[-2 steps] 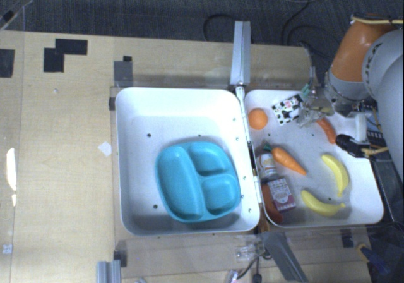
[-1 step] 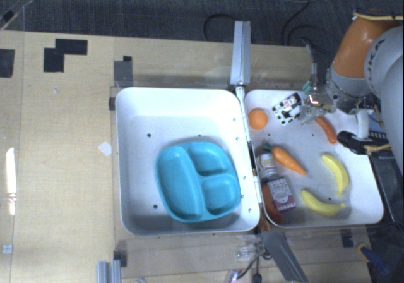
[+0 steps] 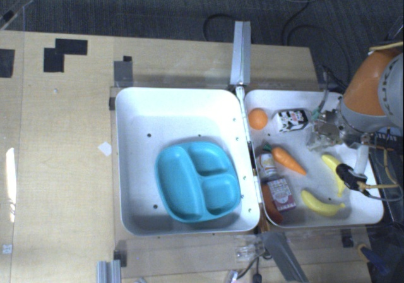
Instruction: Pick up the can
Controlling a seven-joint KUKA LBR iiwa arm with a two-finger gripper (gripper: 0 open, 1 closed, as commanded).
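The can, dark red with a pale label, lies on its side at the front left of the right bin. My gripper hangs over the back right part of that bin, well away from the can and behind the bananas. It sits just right of a black-and-white patterned box. Nothing shows between its fingers.
In the right bin also lie an orange ball, a carrot, a small jar and two bananas. The left bin holds a blue divided plate. A metal divider runs between the bins.
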